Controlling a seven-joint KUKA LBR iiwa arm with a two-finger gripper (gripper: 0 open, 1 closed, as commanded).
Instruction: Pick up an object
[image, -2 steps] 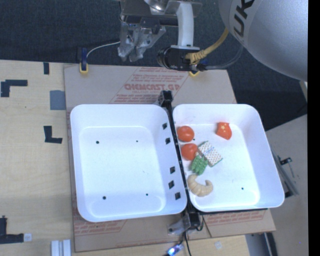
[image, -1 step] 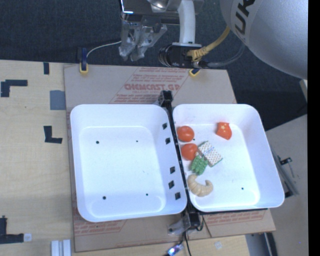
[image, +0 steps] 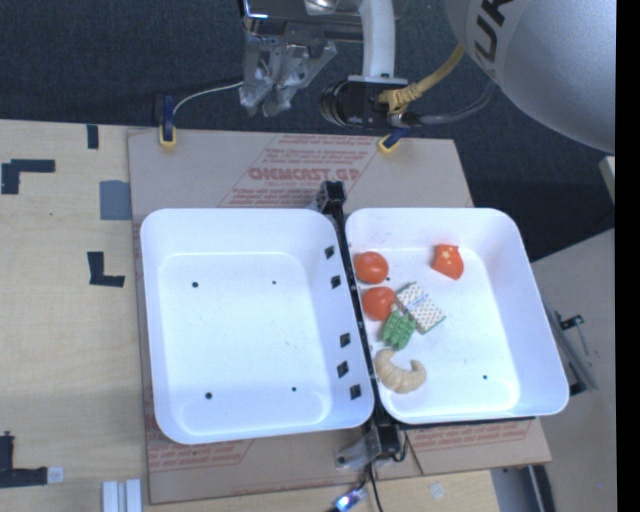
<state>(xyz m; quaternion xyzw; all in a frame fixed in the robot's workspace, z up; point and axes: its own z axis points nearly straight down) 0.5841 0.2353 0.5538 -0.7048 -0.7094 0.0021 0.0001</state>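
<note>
The right bin (image: 505, 320) holds several small objects. Two red round ones (image: 371, 267) (image: 378, 302) lie against its left wall. A red-orange piece (image: 448, 261) rests farther right, toward the back. A white checkered packet (image: 422, 308) touches a green knobbly item (image: 397, 330) in the middle. A beige curved piece (image: 401, 375) lies near the front left. My gripper (image: 277, 88) hangs at the top of the view, beyond the bins' far edge and above the dark floor, well away from every object.
The left bin (image: 240, 320) sits beside the right one, joined by a black-clipped divider (image: 345, 320). Both rest on a cardboard sheet (image: 300, 175). A yellow cable and hose (image: 420, 90) run under the arm at the top.
</note>
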